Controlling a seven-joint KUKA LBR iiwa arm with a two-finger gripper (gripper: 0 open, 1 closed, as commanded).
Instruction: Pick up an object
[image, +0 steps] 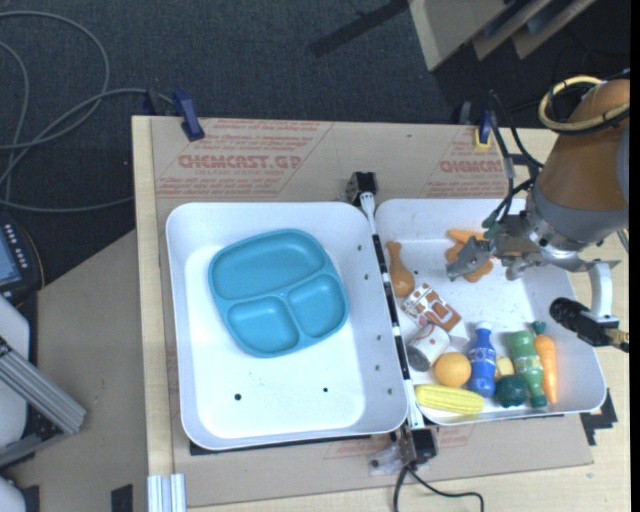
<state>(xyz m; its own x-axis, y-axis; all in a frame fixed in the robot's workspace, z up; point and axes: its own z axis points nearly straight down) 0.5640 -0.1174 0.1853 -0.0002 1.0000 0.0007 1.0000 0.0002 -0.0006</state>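
End effector (470, 262) low in right bin (575, 395), grip state unclear, orange toy (462, 238) just behind, carton (430, 310) near its front-left

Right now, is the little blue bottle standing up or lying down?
Lying down. The blue bottle rests on its side in the right bin, between the orange and green toys.

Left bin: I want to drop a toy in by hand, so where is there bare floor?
In the left bin, bare floor lies below the blue divided plate, toward the near wall, and in a strip along the right wall. The right bin is crowded: corn, orange, bottle, carrot fill its near end.
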